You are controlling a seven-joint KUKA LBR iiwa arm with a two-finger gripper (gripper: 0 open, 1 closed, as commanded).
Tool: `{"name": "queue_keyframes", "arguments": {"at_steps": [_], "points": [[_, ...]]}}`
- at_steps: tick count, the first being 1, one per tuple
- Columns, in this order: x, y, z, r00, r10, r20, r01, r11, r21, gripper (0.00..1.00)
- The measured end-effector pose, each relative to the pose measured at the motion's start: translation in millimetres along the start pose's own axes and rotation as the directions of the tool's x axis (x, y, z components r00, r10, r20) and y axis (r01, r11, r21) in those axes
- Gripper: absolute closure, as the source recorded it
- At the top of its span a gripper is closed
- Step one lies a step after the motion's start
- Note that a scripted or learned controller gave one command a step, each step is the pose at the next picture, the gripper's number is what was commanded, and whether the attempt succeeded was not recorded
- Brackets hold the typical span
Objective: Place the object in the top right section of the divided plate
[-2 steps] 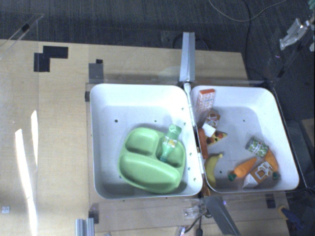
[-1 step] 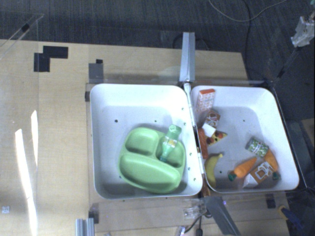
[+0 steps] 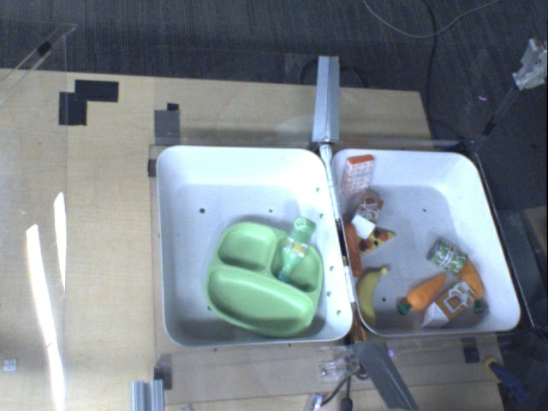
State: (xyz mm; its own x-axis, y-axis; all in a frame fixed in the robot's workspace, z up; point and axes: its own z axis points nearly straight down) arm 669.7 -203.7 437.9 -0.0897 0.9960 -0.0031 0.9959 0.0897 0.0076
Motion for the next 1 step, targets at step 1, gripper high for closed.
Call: {"name": "queue_keyframes", "arguments": {"at_steps": [1], "points": [[3.4,2.3,-13.7,1.000,-0.009,0.003,0.009,1.000,-0.008,1.00]]}}
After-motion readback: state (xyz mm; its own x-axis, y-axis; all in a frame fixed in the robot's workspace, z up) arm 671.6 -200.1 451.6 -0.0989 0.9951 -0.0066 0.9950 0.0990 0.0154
